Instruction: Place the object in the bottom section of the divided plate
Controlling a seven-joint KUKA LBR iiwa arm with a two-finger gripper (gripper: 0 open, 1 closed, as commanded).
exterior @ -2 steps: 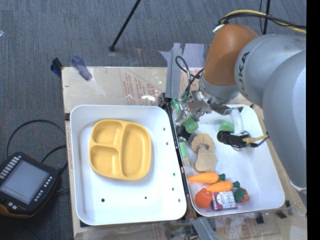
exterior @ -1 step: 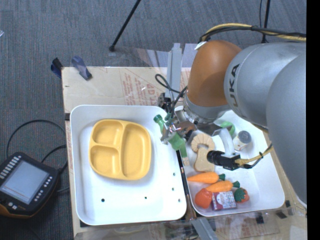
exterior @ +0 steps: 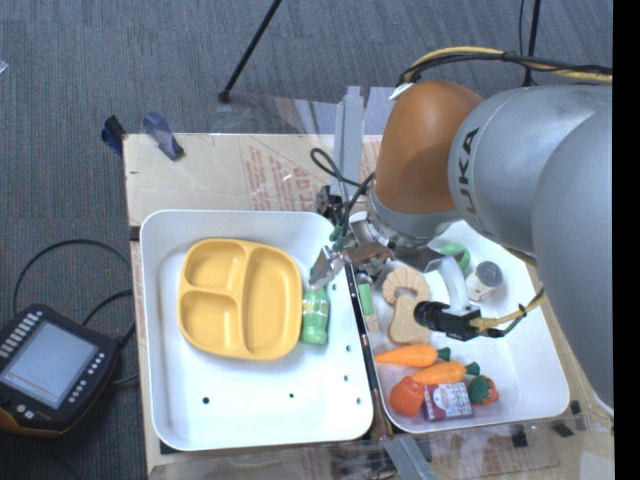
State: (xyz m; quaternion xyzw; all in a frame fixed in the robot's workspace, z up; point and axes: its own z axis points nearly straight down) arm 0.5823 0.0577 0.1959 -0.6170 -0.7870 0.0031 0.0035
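Observation:
A yellow divided plate (exterior: 240, 298) lies in the left white bin (exterior: 250, 408), with two small sections on its left and one long section on its right. A green toy item (exterior: 315, 319) lies on the bin floor, touching the plate's right rim. My gripper (exterior: 326, 265) hangs just above the upper end of the green item, at the left bin's right wall. The view does not show whether anything is in its grasp. The arm's orange band (exterior: 425, 148) and grey wrist cover the top of the right bin.
The right bin (exterior: 530, 368) holds two toy carrots (exterior: 420, 356), a tomato (exterior: 406, 396), a red can (exterior: 447, 401), a tan mushroom-shaped piece (exterior: 405, 303) and a small white cup (exterior: 487, 278). A teach pendant (exterior: 45, 363) lies on the floor at the left.

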